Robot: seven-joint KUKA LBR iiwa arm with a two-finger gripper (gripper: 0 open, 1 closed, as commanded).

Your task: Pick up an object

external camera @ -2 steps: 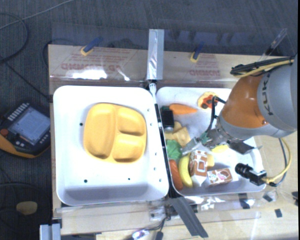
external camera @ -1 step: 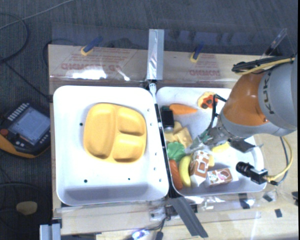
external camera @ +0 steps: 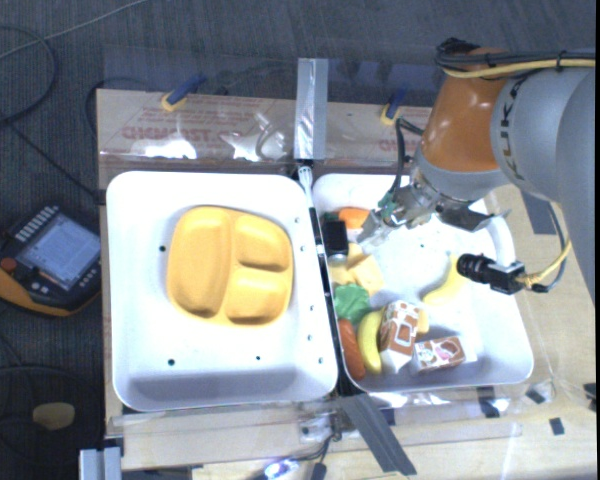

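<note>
My gripper [external camera: 372, 229] reaches down into the back left part of the right bin [external camera: 500, 363]. Its tip hangs just right of an orange piece [external camera: 351, 214] and just above a pale yellow block [external camera: 361, 267]. A black box [external camera: 333, 236] lies against the bin's left wall. Lower down lie a green leafy toy [external camera: 351, 301], a carrot [external camera: 348, 344], a banana [external camera: 368, 342] and two small printed cartons [external camera: 404, 326] [external camera: 439, 353]. Another yellow banana piece [external camera: 439, 287] rests mid-bin. I see nothing held by the gripper.
The left bin [external camera: 140, 358] holds a yellow divided plate [external camera: 230, 264]. A grey upright post [external camera: 311, 108] stands behind the wall between the bins. The arm's black connector and cable [external camera: 490, 271] hang over the right bin's right side. A handheld pendant [external camera: 50, 256] lies on the floor at left.
</note>
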